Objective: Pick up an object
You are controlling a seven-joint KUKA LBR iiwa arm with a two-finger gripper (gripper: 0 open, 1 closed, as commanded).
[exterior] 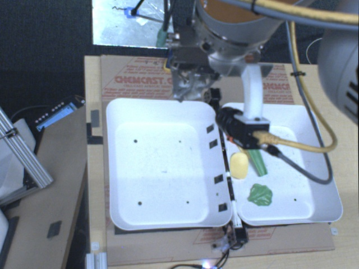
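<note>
Green leafy piece [260, 194] and yellow lump [239, 165] lie in one bin [305, 202] — claw [192, 90] further back, its state I cannot tell

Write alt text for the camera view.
A grey robot arm's hand hovers over the far rim of the left white bin. The right bin holds a pale yellow oval, a green stick and a green leafy piece.

Left bin [157, 167] and right bin [300, 198] are plain white. Right one's got a pale yellow lump [239, 165], a green stick [258, 162] and a green leafy bit [260, 194].
</note>
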